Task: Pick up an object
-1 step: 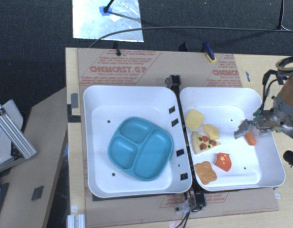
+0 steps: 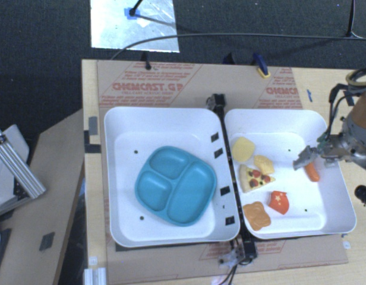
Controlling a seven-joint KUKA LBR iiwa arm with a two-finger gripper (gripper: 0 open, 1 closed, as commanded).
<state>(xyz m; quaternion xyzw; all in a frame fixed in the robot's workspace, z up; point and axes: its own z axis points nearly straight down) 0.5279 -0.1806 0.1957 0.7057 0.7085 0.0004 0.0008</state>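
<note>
The right bin (image 2: pixel 334 209) holds several toy foods. These are a pale yellow piece (image 2: pixel 243 149), a small yellow chunk (image 2: pixel 264 164), a pizza slice (image 2: pixel 253 179), a red piece (image 2: pixel 279 202) and an orange-brown piece (image 2: pixel 256 215). A small orange piece (image 2: pixel 313 171) lies near the bin's right side. My gripper (image 2: pixel 306 159) hangs over that side, right above and touching or nearly touching the orange piece. Whether it holds the piece cannot be made out.
The left bin (image 2: pixel 126 129) carries a blue divided plate (image 2: pixel 175 184). A black divider with clips (image 2: pixel 226 159) runs between the two bins. The grey arm (image 2: pixel 356 132) enters from the right, over the right bin's rim. Cardboard lies under both bins.
</note>
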